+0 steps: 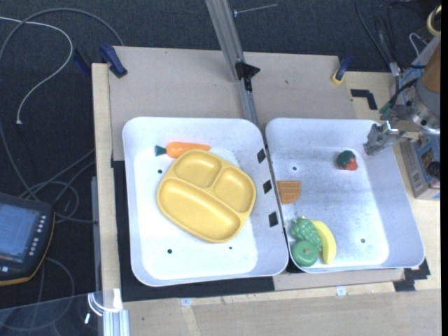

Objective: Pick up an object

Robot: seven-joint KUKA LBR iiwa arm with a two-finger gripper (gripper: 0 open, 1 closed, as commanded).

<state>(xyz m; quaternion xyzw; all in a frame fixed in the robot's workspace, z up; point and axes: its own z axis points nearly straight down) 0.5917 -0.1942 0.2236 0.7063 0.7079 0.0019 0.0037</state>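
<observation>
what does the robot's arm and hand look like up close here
At the camera view's right edge, the arm shows a tan-orange band over grey metal, with thin dark cables looping around it. The hand is small, light grey metal with blocky parts, over the right bin's far corner.

In the right bin we see a small red and green toy [346, 161] near the far right corner, lying alone. A flat orange-brown piece [289, 191] lies at the left wall. At the near left corner, green grapes [303, 229], a green apple [304, 252] and a yellow banana [325, 241] lie touching.
</observation>
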